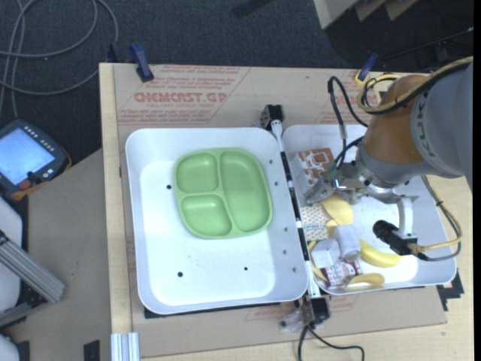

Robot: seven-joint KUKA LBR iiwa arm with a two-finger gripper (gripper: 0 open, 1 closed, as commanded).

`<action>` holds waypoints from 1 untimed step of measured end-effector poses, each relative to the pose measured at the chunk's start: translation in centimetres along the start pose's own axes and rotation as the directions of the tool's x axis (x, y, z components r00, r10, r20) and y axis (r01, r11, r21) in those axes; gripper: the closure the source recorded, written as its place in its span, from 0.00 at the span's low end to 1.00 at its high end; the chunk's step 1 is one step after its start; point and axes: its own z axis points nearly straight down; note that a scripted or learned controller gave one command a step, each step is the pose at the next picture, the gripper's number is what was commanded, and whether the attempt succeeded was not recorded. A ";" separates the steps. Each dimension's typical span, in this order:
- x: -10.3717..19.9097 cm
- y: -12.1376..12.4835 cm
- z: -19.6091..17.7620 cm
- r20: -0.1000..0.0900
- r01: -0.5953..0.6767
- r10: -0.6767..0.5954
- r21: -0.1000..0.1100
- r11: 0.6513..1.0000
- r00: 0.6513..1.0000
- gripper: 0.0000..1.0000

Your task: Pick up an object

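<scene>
Closest to the lens: grey arm [447, 119] with orange band, bent down over the right-hand white bin [432, 265]. Hand [328, 190] low in that bin, close to the wall shared with the neighbouring bin; cannot tell whether spread, pressed together or pinching anything.

Just beside the hand, on its camera side: pale yellow rounded fruit [340, 212], lying on the bin floor. Next to that fruit, against the shared wall: small checkered packet [313, 215]. Farther toward the camera from the hand: grey-white wrapped packet [347, 241], then red-and-white packet [338, 271] beside it, both lying flat. Same direction but more under the arm: two yellow bananas [378, 256], one behind the other, the nearer at the bin's near rim. Beyond the hand, away from the camera: orange-and-white patterned packet [316, 160], flat on the floor.

Across the shared wall, on the side of the hand opposite the arm: second white bin [150, 232], with green three-compartment plate [223, 192] lying roughly in its middle. Under both bins: brown printed counter [188, 96], blue clamps [140, 61] along its far edge, well apart from the hand. Past the counter's edge, farthest from the hand: small device [22, 156] with lit blue screen.
</scene>
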 end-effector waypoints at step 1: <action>0.0 0.1 -1.1 0.001 0.000 0.000 -0.004 1.000 1.000 1.00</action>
